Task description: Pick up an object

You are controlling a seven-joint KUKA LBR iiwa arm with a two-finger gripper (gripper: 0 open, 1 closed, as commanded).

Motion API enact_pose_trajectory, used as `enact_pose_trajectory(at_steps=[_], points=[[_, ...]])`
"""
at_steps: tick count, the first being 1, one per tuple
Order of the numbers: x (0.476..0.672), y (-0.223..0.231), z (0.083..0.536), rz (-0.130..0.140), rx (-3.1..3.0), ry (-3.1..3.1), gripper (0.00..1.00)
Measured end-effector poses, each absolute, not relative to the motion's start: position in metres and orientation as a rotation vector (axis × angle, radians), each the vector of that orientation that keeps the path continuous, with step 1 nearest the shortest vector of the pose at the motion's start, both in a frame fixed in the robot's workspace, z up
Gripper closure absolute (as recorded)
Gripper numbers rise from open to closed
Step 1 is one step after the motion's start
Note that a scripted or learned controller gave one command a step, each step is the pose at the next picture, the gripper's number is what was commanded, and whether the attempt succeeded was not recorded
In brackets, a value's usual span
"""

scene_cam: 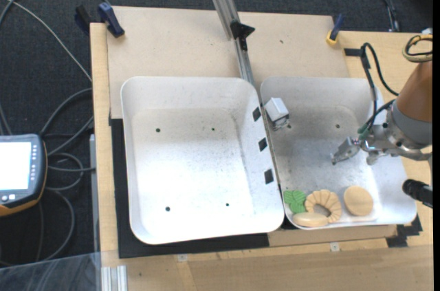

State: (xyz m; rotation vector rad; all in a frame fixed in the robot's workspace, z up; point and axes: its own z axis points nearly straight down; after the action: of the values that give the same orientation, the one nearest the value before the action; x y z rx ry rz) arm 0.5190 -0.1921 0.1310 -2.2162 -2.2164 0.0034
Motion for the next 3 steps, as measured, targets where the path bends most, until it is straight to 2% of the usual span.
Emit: enact_pose_trajectory(at_steps=[1, 2, 3], points=[[0.518, -0.191, 0.09, 0.002, -2.217, -2.217, 0.0], [0.52, -0.192, 0.104, -0.003, -2.221, -2.222, 1.0], [0.526, -0.197, 0.166, -0.005, -2.225, -2.228, 1.0]])
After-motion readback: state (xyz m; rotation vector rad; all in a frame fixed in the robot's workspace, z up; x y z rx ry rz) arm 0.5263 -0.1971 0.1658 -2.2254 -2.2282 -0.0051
